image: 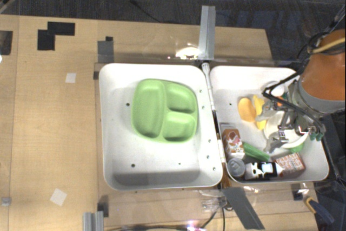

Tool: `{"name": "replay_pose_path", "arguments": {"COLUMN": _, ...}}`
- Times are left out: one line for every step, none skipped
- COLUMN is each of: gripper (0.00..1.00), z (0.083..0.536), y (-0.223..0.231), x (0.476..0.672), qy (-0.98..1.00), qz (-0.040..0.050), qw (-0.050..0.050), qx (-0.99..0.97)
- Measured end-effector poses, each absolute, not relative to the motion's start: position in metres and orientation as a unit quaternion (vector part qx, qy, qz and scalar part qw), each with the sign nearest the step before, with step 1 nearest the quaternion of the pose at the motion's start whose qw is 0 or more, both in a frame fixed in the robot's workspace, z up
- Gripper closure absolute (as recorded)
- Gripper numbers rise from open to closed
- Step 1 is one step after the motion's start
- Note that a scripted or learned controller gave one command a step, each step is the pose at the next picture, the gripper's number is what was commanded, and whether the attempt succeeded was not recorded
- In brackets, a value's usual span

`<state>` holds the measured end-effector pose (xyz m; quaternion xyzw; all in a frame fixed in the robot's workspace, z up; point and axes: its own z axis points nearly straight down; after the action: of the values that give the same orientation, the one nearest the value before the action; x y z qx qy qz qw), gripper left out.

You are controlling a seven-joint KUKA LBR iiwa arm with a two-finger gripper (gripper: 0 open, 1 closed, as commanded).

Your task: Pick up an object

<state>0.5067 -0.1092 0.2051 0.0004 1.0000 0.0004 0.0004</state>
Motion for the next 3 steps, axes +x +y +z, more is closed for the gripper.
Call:
{"name": "replay_pose_path", "arguments": {"gripper": 0.00, "z": 0.100, "y": -0.108, "x": 0.536, "qy": 0.987, "qz": 0.0001, "qw": 0.003, "qx": 0.161}}
{"name": "replay_pose_path", "arguments": {"gripper": 0.00, "z": 0.089, "y": -0.116, "x": 0.621, "qy": 0.985, "qz": 0.0004, "qw": 0.009, "qx": 0.171}}
{"name": "replay_pose_path", "arguments": {"gripper": 1.00, "z": 0.102, "y": -0.115, "x": 0.625, "qy": 0.986, "qz": -0.0001, "qw": 0.016, "qx": 0.167}}
